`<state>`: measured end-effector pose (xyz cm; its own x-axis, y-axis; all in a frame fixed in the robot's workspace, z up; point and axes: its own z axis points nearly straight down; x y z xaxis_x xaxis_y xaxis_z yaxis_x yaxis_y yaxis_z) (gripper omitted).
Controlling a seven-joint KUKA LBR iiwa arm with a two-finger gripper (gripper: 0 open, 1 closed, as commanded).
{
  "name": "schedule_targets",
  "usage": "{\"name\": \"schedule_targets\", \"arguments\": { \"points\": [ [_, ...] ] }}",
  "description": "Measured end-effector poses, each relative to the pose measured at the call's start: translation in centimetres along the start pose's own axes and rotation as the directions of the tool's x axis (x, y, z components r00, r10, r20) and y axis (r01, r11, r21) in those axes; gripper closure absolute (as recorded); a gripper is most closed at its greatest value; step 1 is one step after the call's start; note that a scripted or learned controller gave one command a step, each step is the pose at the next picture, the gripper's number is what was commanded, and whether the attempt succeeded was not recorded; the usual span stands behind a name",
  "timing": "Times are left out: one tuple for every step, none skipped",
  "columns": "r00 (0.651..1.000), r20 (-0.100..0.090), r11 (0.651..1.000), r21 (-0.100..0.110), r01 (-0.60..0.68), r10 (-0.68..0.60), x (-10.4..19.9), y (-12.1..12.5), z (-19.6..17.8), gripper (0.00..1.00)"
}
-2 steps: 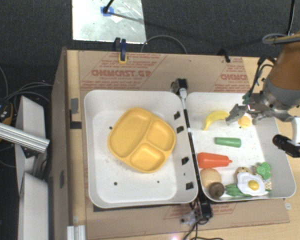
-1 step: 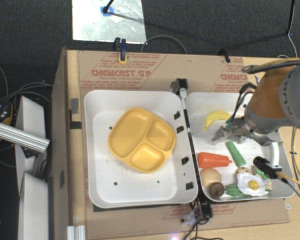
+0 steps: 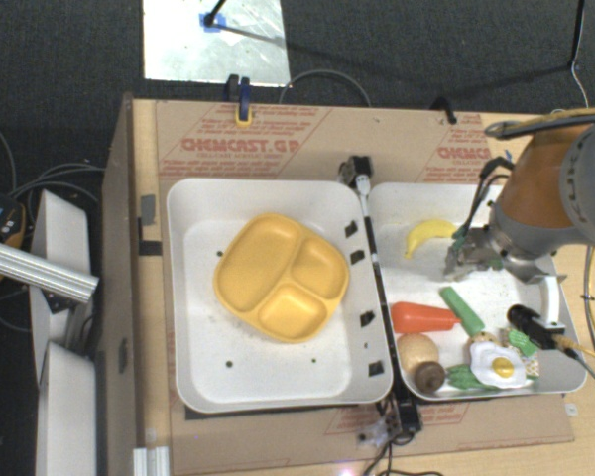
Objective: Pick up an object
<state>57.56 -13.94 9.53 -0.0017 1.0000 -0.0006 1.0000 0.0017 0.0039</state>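
Gripper (image 3: 468, 256), finger state impossible to tell, is hovering beside the banana (image 3: 429, 234), seemingly a light, stiff, slick toy best pinched mid-curve.

right bin (image 3: 416, 204) holds a yellow banana (image 3: 428, 233), orange carrot (image 3: 424, 316), green stick (image 3: 462, 309), brown potato (image 3: 422, 358) and fried egg (image 3: 501, 366), all lying flat.

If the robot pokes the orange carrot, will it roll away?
Probably a little. The smooth orange toy carrot looks round and tapered, so it would likely roll in a curve. It lies against the green stick-shaped toy, which may stop it. It looks stiff, likely plastic.
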Motion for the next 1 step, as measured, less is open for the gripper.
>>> {"name": "schedule_targets", "arguments": {
  "points": [
    [1.0,0.0,1.0,0.0,0.0,0.0,0.01,-0.02,0.04,0.0]
  ]
}}
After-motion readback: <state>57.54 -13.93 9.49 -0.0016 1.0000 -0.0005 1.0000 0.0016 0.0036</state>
